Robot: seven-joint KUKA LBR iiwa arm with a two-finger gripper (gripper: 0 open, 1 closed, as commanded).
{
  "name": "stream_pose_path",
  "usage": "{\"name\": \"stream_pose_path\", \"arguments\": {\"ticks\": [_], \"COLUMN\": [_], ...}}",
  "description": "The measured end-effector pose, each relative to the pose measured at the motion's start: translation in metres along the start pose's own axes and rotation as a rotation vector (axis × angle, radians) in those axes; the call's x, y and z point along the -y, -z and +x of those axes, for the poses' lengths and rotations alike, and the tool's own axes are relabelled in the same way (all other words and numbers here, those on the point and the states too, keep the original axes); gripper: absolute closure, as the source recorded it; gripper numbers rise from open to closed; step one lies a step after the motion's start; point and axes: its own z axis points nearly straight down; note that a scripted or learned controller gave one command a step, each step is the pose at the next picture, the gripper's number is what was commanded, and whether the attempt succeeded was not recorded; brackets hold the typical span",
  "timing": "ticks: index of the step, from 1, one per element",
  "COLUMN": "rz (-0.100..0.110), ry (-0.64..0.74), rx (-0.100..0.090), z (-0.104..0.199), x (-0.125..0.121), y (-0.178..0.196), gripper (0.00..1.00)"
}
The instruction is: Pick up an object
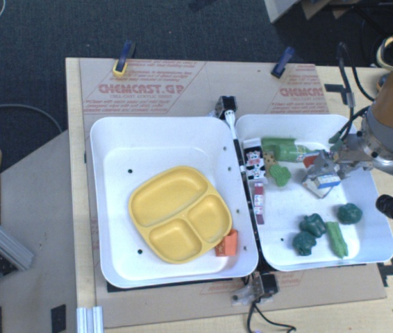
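My gripper point(323, 166) over the right bin point(363, 255); divided tray point(179, 214) in the left bin point(113, 158).

Fixed overhead cam, slanted down on both bins point(106, 186)

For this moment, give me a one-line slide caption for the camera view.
Gripper over the right bin near a small box and green toys; yellow divided plate in the left bin.

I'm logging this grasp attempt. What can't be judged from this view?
- Gripper: blurred over the small white-and-blue object; a hold can't be confirmed.
- Orange block: partly tucked beside the yellow tray.
- Print on the striped stick: too small to read.
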Motion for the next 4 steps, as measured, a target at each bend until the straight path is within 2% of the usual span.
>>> {"name": "stream_pose_path", "arguments": {"ticks": [1,2,3,4], "rz": [0.009,0.009,0.006,0.01], "ry": [0.004,0.005,0.0,-0.002], "rx": [-0.005,-0.005,-0.003,-0.003], "z": [0.06,0.105,0.106,0.103], "x": [0.021,0.026,0.024,0.034], "y": [-0.001,0.0,0.001,-0.011], "gripper": [1.0,1.0,1.0,1.0]}}
